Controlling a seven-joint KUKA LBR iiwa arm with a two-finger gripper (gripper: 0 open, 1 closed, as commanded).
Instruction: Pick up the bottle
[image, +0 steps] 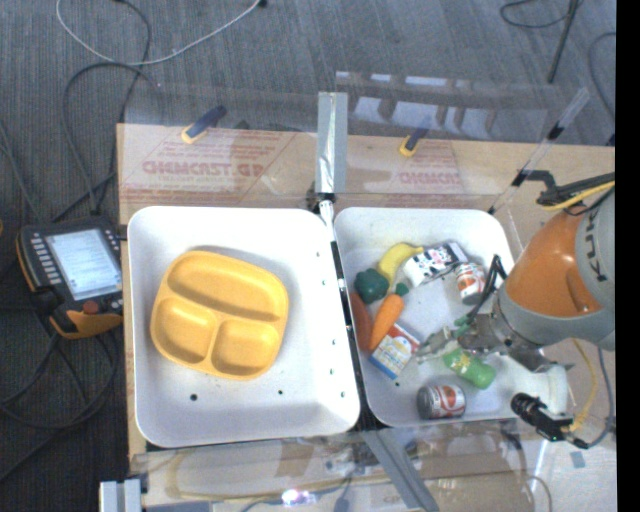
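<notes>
I see the yellow tray far left of the green bottle. Left of the bottle: carrot, carton; just below-left, a can. Gripper hovers touching-close above the bottle; whether it is spread or closed, I cannot tell. Risk: crowding neighbours could deflect the bottle so it rolls away.

Arm reaches in from right, orange band up top, wrist angled down-left, gripper low over the right bin, finger state unclear.
</notes>
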